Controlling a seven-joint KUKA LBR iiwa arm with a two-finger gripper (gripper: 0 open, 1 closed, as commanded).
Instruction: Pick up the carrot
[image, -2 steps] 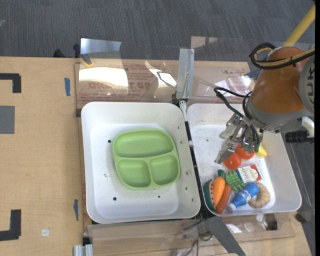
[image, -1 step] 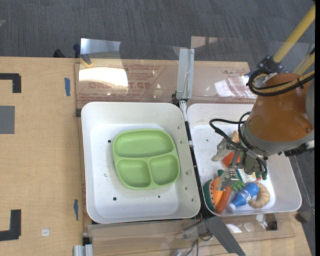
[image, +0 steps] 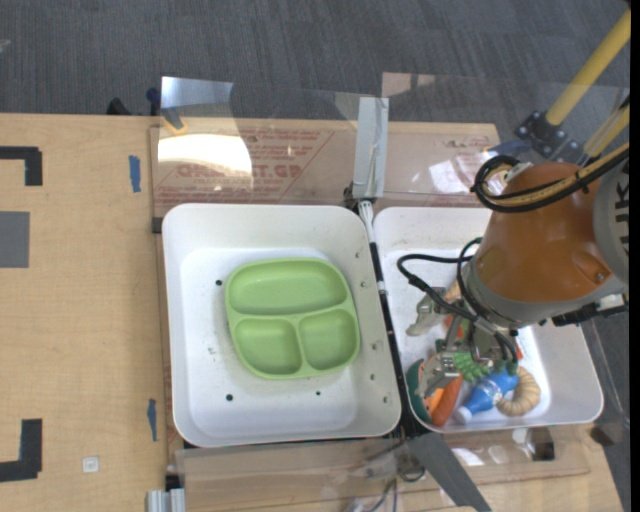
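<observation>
1. Beneath the camera, a tan bench (image: 70, 330) stands on grey carpet (image: 300, 40) and bears two white bins.
2. Left bin (image: 190, 300) holds a green divided plate (image: 292, 318).
3. Right bin (image: 570, 385) holds the clutter beneath the gripper (image: 470, 345); whether its fingers are parted or closed I cannot tell.
4. Carrot (image: 446, 400) lies at that bin's near edge, long axis slanting up-right.

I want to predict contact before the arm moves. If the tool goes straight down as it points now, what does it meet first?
Probably the heap of items in the right bin, near the carrot and a blue object. The tool hangs right above them, but depth is unclear, so I cannot tell which one comes first.
</observation>
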